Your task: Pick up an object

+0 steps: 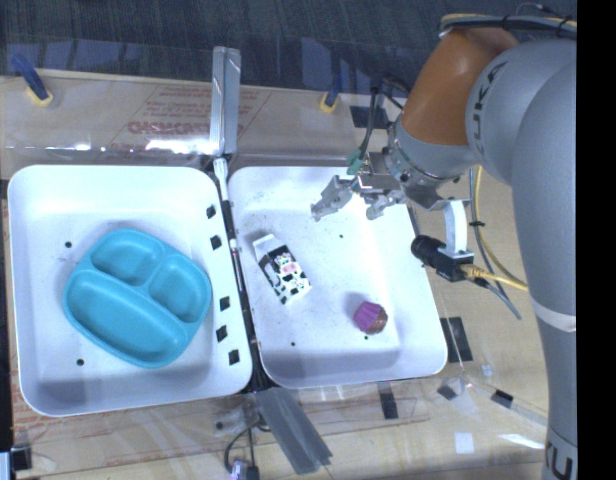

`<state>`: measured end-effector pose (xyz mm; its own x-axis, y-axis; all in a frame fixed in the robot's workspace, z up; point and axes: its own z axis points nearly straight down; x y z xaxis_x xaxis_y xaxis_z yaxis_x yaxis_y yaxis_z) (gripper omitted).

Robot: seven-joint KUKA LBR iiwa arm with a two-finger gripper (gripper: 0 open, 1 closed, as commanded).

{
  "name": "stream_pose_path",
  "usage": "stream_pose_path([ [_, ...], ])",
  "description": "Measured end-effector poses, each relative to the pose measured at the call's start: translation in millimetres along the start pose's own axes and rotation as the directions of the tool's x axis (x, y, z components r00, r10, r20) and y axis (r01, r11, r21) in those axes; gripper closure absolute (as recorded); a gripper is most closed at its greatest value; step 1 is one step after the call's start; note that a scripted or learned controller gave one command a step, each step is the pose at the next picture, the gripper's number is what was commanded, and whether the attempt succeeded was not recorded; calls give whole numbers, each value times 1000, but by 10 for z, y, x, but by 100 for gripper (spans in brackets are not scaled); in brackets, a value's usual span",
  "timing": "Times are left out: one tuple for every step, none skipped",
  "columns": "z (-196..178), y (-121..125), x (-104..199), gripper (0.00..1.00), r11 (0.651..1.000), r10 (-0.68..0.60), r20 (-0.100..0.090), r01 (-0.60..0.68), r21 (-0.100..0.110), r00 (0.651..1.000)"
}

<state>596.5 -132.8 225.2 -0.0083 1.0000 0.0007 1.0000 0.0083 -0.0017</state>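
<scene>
The hand [353, 196] is hovering with fingers apart over the right bin [408, 353]; the small carton [281, 269] is looking light, stiff; gripping across its narrow sides seems best.

arm [528, 98]: part of "KUKA" in grey letters on the housing, upper right; only "UKA"-ish bit shows, rest cut off
board [173, 113]: reddish print behind the left bin, several lines, upside down + too faint to read
carton [281, 269]: cow-spot pattern, some tiny marks, cant make out any words tbh
arm base, bottom right: letter fragment, unreadable
</scene>
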Motion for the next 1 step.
stream_pose_path([
  [167, -381, -419, 0, 1000, 2, 1, -2, 2, 1000],
])
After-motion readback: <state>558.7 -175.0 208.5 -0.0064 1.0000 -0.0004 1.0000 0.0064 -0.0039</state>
